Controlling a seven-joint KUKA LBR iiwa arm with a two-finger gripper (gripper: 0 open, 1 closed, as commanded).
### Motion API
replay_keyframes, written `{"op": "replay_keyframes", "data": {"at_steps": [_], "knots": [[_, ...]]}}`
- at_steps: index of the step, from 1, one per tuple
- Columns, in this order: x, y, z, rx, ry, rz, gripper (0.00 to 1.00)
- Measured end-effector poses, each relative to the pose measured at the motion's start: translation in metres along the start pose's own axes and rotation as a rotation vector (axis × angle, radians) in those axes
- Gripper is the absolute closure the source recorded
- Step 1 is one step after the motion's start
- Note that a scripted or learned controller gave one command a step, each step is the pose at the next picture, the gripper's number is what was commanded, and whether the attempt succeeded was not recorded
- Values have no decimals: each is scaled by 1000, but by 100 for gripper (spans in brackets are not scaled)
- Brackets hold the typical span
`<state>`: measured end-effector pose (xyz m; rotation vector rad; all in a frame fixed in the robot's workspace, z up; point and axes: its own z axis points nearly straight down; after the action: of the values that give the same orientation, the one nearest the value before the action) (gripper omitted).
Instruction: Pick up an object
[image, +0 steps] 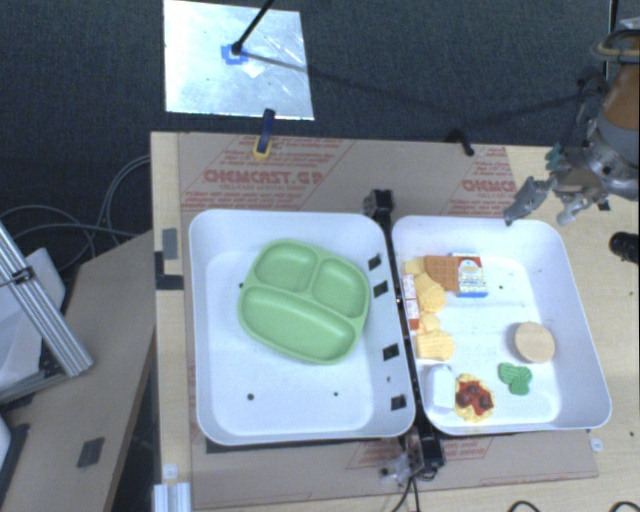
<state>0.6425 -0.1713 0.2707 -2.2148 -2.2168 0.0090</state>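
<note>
White plastic forms both shallow bins; the right bin (575, 300) carries the loose pieces. Along its left side lie pale yellow chunks (431, 318), a tan cracker-like square (440, 270) and a small carton (470, 275) with orange and blue print. Toward the right sit a round beige disc (534, 342) and, just nearer, a small green piece (516, 378); a red and yellow item (474, 397) lies at the near edge, its shape hard to make out. The left bin (215, 300) holds a green divided plate (304, 301). The gripper (550, 199) hangs over the bench just beyond the right bin's far right corner, fingers spread and holding nothing, and the arm above it is cut off by the right edge.
</note>
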Motion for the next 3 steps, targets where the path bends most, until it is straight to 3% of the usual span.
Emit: {"op": "replay_keyframes", "data": {"at_steps": [1,3], "knots": [[1,2,-8,-12,-2,-3,0],[4,6,112,-7,-1,-1,0]]}}
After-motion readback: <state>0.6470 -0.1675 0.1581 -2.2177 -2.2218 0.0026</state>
